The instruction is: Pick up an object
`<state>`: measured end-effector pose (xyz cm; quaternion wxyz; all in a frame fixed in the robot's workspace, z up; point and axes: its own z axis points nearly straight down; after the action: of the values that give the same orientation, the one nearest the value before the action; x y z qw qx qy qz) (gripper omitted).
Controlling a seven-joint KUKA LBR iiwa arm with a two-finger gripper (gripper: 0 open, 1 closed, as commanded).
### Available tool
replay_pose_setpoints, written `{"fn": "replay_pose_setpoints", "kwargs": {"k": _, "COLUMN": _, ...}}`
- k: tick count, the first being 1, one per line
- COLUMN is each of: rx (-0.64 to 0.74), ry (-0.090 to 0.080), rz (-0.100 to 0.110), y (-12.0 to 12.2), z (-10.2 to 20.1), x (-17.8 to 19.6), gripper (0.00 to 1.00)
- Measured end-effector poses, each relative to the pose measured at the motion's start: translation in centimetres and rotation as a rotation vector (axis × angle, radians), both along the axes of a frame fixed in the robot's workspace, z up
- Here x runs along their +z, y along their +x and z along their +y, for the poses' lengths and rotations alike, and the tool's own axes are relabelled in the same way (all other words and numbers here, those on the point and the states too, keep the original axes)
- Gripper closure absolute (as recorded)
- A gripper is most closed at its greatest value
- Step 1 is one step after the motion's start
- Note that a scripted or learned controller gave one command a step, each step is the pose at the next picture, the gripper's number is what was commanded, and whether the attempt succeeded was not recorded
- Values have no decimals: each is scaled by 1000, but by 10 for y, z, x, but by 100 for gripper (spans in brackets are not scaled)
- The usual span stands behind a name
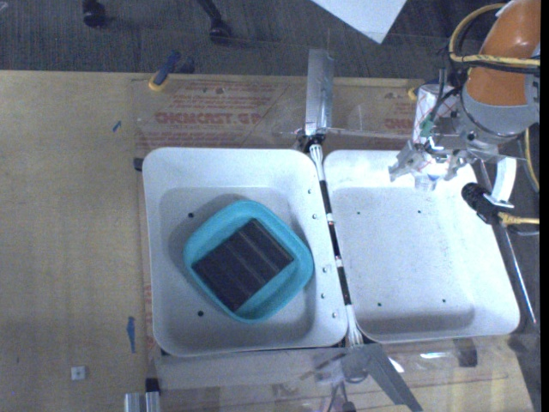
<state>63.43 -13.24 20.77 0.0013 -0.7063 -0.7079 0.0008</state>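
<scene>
Blue square container [248, 269] with dark ribbed insert lies in left bin [163, 178] (tilted diagonal). Gripper [420, 168] hovers above right bin [497, 316] far corner, well apart; finger state: cannot tell.

Arm [506, 58] cut off by right and top edges, hand [425, 168] blurred, finger state unreadable

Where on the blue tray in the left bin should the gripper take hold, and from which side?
Probably the raised rim of the blue tray, pinched from above at its right-hand edge, the side nearest the gripper. The tray lies flat and rotated in the left bin, and looks too wide to span; its dark ribbed insert offers no edge.
</scene>
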Motion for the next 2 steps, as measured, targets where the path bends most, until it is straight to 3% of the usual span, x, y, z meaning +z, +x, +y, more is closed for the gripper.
{"fn": "replay_pose_setpoints", "kwargs": {"k": 1, "rx": 192, "ry": 26, "rz": 22, "y": 31, "z": -82, "x": -118, "gripper": 0}}
{"fn": "replay_pose_setpoints", "kwargs": {"k": 2, "rx": 403, "ry": 15, "rz": 6, "y": 20, "z": -83, "x": -120, "gripper": 0}}
